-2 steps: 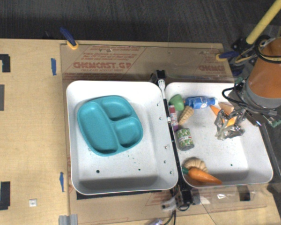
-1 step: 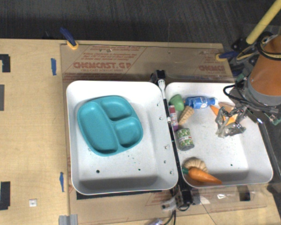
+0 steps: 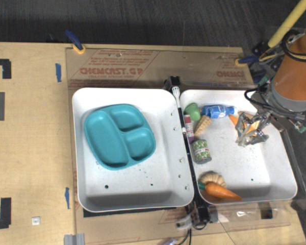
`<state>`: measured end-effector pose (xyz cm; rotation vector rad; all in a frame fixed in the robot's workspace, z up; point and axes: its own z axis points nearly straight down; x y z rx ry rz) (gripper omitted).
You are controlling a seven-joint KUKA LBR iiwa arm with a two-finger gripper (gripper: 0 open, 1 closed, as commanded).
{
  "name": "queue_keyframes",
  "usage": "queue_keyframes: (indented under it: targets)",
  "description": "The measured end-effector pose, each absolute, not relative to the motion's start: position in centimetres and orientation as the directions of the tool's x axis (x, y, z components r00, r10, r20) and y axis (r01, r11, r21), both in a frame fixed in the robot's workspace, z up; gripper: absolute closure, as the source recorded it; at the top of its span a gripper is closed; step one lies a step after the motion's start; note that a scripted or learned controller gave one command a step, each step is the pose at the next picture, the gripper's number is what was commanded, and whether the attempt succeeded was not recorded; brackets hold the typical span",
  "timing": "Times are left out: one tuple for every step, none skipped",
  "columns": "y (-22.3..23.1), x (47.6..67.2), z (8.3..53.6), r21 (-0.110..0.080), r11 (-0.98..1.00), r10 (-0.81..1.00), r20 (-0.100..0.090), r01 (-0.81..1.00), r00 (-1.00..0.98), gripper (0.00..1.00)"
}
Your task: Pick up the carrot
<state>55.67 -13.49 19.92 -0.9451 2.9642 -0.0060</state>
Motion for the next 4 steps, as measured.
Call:
queue_keyframes:
  targets:
    - [-17.8,65.8,9.7,0.004,0.749,-0.663,-0.005,-0.663,-0.749,1.00]
    - [-18.0,65.9,10.1,0.001,0.748,-0.664,-0.002,-0.664,-0.748,0.00]
    - [-17.8,66.3,11.5,-0.008,0.751,-0.661,-0.017,-0.661,-0.751,1.00]
    - [-18.0,66.0,11.3,0.000,0.750,-0.661,-0.005,-0.661,-0.750,0.00]
